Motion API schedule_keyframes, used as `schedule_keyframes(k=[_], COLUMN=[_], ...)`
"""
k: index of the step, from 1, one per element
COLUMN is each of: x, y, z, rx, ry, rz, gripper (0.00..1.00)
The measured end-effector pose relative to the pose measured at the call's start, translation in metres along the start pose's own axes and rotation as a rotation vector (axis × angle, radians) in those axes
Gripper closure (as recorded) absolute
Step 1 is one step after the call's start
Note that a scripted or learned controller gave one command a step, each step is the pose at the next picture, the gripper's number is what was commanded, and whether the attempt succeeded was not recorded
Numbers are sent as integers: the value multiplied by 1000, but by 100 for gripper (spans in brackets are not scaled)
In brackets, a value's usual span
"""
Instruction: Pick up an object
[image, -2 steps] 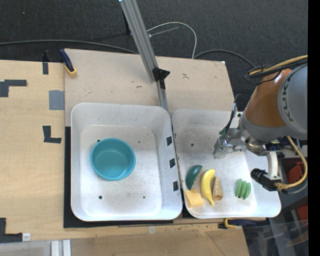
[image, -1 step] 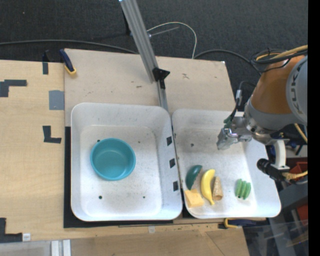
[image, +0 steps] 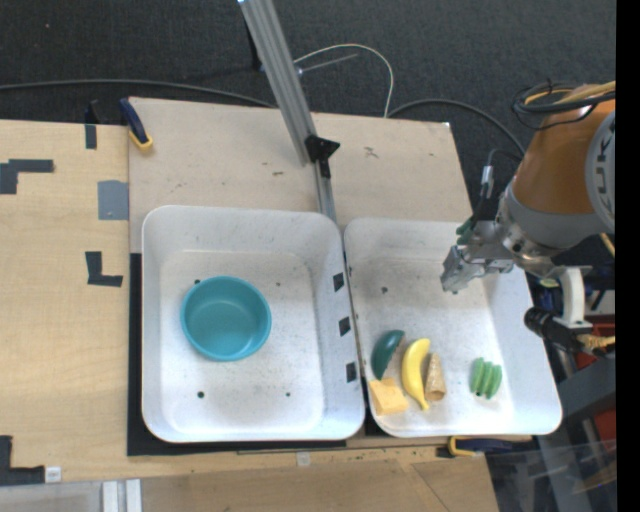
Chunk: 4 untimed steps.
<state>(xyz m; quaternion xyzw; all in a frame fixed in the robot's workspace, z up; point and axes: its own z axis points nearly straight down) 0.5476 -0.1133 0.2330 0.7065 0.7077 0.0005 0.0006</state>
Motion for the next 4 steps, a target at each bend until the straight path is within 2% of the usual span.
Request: schedule_keyframes(k=[2,4], x=[102,206], y=[28,31], z=[14,-2], rx=[4,3], ry=[2,2], rz=[-5,-6], gripper=[100,100])
